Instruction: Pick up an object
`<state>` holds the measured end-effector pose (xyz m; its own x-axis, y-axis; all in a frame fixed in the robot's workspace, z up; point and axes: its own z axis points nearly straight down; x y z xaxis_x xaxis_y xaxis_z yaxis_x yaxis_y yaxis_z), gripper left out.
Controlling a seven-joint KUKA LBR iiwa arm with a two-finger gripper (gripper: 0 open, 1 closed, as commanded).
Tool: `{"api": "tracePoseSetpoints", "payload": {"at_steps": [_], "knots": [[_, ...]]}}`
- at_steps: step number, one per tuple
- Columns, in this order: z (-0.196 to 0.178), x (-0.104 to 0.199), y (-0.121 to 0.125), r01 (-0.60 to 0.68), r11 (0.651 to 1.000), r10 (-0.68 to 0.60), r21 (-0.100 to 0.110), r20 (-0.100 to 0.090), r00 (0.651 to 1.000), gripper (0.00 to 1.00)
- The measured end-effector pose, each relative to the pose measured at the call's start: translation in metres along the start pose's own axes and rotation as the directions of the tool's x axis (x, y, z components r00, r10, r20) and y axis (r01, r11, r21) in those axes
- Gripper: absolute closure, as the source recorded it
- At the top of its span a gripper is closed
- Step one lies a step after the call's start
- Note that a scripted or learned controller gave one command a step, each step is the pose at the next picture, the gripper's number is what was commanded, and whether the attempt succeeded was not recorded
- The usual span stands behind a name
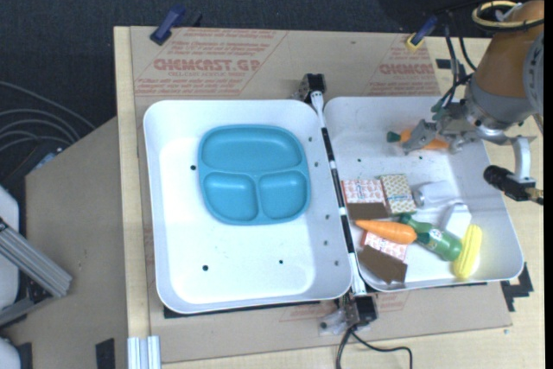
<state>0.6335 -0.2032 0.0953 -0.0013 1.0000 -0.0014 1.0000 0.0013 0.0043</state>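
Dark carpet lies around a brown counter (259, 56) that holds two white bins side by side. One white bin (173, 272) holds a blue plate (253, 173) with three parts. The other white bin (363, 121) is by the counter's right edge, and the arm reaches into its back part. The hand (429, 136) is low there, right over a small orange toy (399, 136) near the bin's back wall. I cannot tell how the hand is set, or if it has the toy.

Toward the front of that bin sit a carrot (386, 230), a green bottle (436, 239), a yellow corn (469, 251) and some small snack packs (378, 193), bunched close together.

I think the grab is being tried now. Next it would need to pinch the toy well, then lift straight up.
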Motion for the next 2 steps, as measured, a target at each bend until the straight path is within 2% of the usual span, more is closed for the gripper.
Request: {"api": "tracePoseSetpoints", "payload": {"at_steps": [1, 2], "knots": [[-0.0104, 0.0002, 0.0008, 0.001, 1.0, -0.001, -0.003, 0.001, 1.0, 1.0], [-0.0102, 0.0002, 0.0007, 0.0, 1.0, 0.0, -0.003, 0.001, 1.0, 0.0]]}}
